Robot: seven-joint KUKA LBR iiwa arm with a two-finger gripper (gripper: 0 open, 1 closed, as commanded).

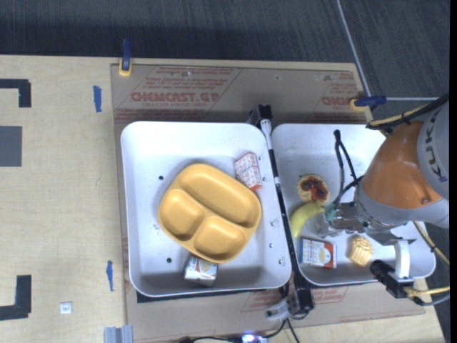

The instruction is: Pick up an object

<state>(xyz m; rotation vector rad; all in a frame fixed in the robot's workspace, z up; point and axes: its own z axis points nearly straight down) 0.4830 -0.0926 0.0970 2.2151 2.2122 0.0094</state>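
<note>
In the right bin (300, 140) lie a yellow banana (303, 219), a small round red-and-yellow pastry (313, 187), a white and orange carton (318, 252) and a pale yellow ribbed piece (360, 249). My gripper (338, 217) hangs low over this bin, just right of the banana and above the carton and the ribbed piece. The grey wrist and the orange band (400, 171) hide the bin floor behind it. Whether it touches the banana I cannot tell.
The left bin (136, 191) holds a large yellow divided plate (208, 211), a small red-and-white carton (247, 170) at its upper right and another carton (201, 270) at its lower edge. A black divider strip (274, 177) runs between the bins. Cables trail near the front edge.
</note>
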